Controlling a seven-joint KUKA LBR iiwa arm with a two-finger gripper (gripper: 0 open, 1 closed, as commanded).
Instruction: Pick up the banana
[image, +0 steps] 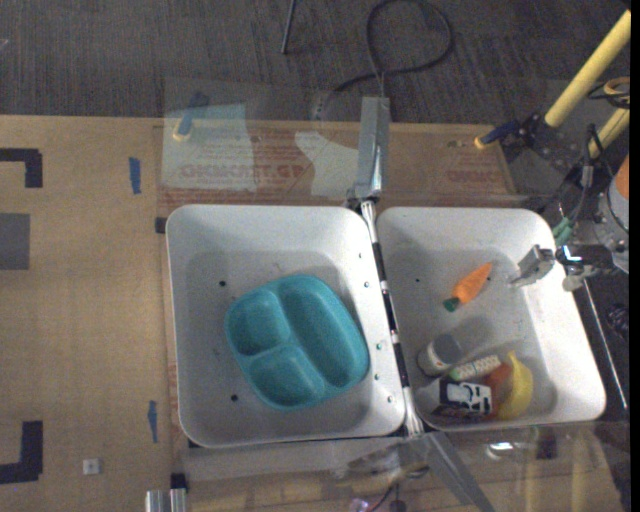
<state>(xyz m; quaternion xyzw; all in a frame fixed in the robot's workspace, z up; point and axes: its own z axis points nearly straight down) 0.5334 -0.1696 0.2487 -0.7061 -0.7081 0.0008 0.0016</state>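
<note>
1. The fingers (533, 265) hang over the right edge of the right bin (440, 235); whether they are spread or pinched I cannot tell, and nothing sits between them.
2. A toy carrot (472, 285) lies just left of them, apart.
3. The banana (518, 388) rests in the bin's near right corner, touching a red item and a small box (468, 396), so it looks crowded.
4. The left bin (200, 240) holds a teal divided plate (295, 342), away from the work.

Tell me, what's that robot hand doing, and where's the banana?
Hand over right bin's far right side, holding nothing. Banana in near right corner, untouched. Bottle and carton crowd it.
</note>
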